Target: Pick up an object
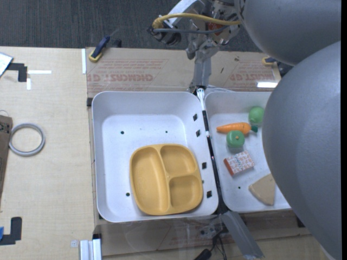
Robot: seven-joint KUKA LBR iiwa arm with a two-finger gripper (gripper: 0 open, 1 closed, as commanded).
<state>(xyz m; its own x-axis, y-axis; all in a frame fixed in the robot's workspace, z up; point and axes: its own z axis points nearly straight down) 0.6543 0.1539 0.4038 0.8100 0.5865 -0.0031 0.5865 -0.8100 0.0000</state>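
My gripper [201,80] hangs above the back rim where the two white bins meet, with nothing visible in it. The left bin [108,145] holds a yellow divided plate [165,177]. In the right bin [217,183] lie a green ball [256,114], an orange carrot [234,128], a small green round fruit [235,139], a red and white box [239,162] and a tan wedge [263,190]. The grey arm [309,118] hides the right part of that bin.
A grey tape roll [26,139] lies on the bench at far left. A blue-handled tool [101,47] rests on the cardboard sheet [141,72] behind the bins. Cables [179,21] loop from the wrist.
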